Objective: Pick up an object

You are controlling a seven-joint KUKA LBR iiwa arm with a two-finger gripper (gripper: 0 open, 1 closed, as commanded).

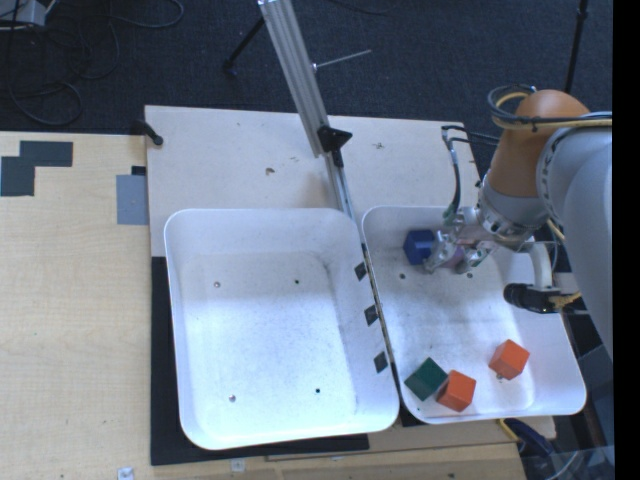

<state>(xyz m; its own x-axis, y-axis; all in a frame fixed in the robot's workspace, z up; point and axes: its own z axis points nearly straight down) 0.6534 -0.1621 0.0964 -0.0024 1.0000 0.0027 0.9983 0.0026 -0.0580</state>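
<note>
Okay, starting at frame left: skip the left bin, no business over there for this grab. Moving right across the touching rims into the right bin: look at its upper left corner for the blue block, sitting just left of the gripper, touching it or very nearly. Can't make out the gripper's opening, nor any real hold on anything, too small and cluttered down there. Looks like the closing-in stage on that blue block. To do it well: centre over the block instead of hanging beside it, drop straight down, squeeze across two flat faces, then lift slowly. Leave the green cube, the orange cube touching it and the other orange cube at lower right alone for now.
</note>
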